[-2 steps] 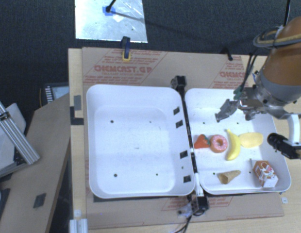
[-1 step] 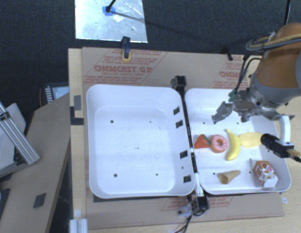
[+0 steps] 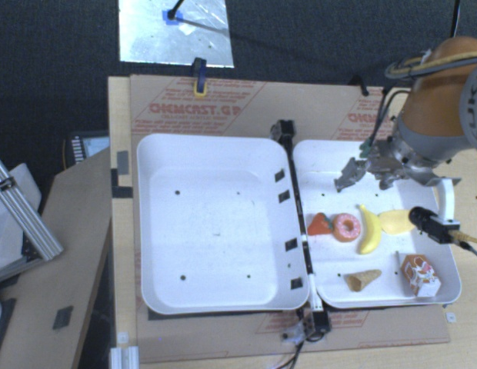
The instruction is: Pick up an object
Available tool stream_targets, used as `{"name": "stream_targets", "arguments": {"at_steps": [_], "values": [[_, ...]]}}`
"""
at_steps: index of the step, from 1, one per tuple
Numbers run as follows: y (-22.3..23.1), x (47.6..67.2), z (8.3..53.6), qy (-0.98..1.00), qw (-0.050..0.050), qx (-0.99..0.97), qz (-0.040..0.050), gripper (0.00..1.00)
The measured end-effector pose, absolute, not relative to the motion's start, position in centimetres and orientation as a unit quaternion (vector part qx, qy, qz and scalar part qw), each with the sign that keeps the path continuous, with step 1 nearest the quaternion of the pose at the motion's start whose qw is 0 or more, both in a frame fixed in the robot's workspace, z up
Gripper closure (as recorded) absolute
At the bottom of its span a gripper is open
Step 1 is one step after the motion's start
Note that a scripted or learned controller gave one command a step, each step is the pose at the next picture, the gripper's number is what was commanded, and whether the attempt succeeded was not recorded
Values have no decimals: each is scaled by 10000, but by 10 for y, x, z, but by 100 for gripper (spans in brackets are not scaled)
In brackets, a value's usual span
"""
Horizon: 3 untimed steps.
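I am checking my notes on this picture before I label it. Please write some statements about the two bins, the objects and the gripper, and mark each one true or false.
1. All the objects lie in the left bin. False: the banana, the donut and the others lie in the right bin.
2. The donut lies between the strawberry and the banana. True.
3. The gripper holds the banana. False: it is above bare bin floor, apart from the banana.
4. The small box is near the right bin's front right corner. True.
5. The cone rests on the donut. False: it lies apart, nearer the front rim.
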State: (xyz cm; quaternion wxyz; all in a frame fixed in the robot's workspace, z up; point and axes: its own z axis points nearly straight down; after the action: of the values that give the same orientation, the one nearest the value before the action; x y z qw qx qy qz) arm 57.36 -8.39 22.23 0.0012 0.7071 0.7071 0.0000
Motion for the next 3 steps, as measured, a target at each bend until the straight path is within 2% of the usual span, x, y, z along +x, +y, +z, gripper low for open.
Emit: {"name": "stream_targets", "arguments": {"at_steps": [2, 3], "values": [[-99, 575, 203, 7073, 7, 7069, 1, 0], [-80, 585, 249, 7091, 24, 7051, 22, 0]]}}
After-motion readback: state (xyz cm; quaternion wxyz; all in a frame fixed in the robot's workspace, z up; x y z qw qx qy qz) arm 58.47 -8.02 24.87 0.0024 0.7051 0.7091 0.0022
